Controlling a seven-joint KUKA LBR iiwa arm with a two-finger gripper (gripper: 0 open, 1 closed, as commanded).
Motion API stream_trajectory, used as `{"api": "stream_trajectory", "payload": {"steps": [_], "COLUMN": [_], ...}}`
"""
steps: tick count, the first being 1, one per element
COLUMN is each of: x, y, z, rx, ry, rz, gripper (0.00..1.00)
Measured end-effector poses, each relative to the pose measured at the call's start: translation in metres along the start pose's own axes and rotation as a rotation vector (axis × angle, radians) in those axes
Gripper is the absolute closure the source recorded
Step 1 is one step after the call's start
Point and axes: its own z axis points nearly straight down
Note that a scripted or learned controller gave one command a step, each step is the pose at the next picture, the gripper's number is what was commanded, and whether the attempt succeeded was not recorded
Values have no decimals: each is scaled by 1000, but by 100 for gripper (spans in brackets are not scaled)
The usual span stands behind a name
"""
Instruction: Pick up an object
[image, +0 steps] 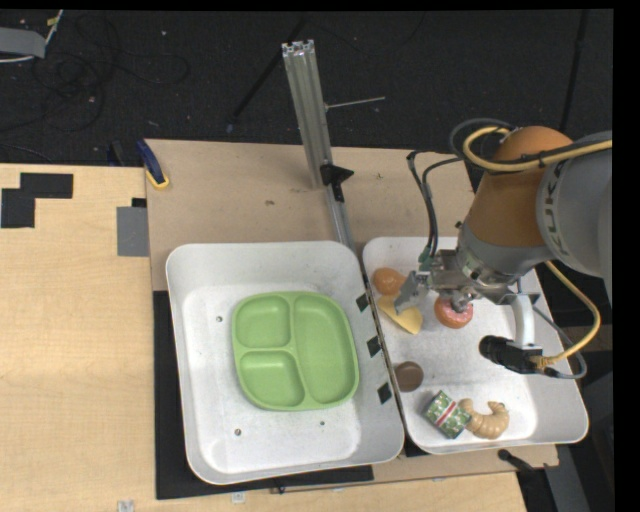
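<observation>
In the right bin (560, 420) lie an orange ball (386, 280), a yellow wedge (403, 319), a red round thing (455, 314), a brown disc (408, 376), a green packet (443, 414) and a tan croissant-like piece (489, 420). My gripper (440, 298) hangs low over the bin's far part, between the yellow wedge and the red round thing. It looks open, one finger (411, 290) reaching toward the wedge, and nothing is seen held in it. The wrist hides part of the red thing.
The left bin (200, 290) holds a green divided plate (296, 350). A metal post (310, 110) rises behind the bins. The grey and orange arm (520, 200) comes in over the right bin's far right corner.
</observation>
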Motion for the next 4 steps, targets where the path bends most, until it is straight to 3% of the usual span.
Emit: {"api": "stream_trajectory", "payload": {"steps": [1,2,3,4], "x": [-7,-6,-11,-13], "y": [5,9,13,3], "z": [49,72,55,3], "rx": [-4,-15,-35,-10], "ry": [-1,-2,-11,-1], "rz": [1,1,6,7], "gripper": [0,0,100,100]}}
